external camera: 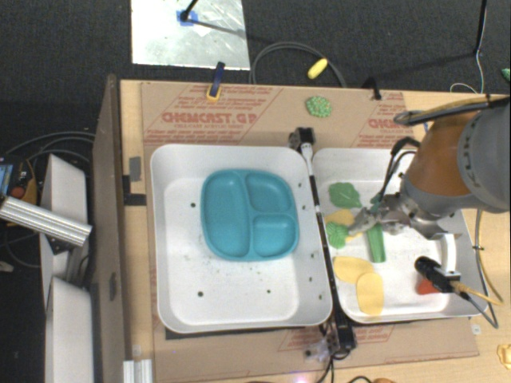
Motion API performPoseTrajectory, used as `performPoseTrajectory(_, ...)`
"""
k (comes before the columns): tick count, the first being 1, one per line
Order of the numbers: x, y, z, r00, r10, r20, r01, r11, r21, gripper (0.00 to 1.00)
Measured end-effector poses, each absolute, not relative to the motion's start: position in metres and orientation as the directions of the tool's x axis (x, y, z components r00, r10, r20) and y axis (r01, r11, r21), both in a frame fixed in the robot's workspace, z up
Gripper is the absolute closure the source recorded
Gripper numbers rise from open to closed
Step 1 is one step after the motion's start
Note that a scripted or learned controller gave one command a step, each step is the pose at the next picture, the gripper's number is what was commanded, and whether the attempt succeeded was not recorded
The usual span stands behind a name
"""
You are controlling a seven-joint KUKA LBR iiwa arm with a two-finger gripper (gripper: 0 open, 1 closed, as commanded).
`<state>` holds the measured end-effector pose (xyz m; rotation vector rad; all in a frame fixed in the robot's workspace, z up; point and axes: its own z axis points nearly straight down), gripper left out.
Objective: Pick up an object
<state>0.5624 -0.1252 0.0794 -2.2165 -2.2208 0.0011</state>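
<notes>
The right bin holds several toy foods: a dark green leaf, a yellow piece, a small bright green piece, a green stick, two flat yellow pieces and a red piece. My gripper is low in this bin, just above the green stick and to the right of the yellow piece. The wrist covers part of what lies beneath it.
In the left bin lies a blue divided plate. A black divider rail runs between the bins. Behind the bins, a green dotted disc rests on the cardboard, with a yellow object farther back.
</notes>
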Motion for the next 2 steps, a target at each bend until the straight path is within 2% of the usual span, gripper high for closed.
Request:
performPoseTrajectory(1, 0.565, -0.128, 0.095, -0.002, 1.000, 0.000, 1.000, 0.002, 0.003, 1.00)
performPoseTrajectory(2, 0.589, -0.010, 0.190, -0.015, 1.000, 0.003, 1.000, 0.015, 0.011, 1.00)
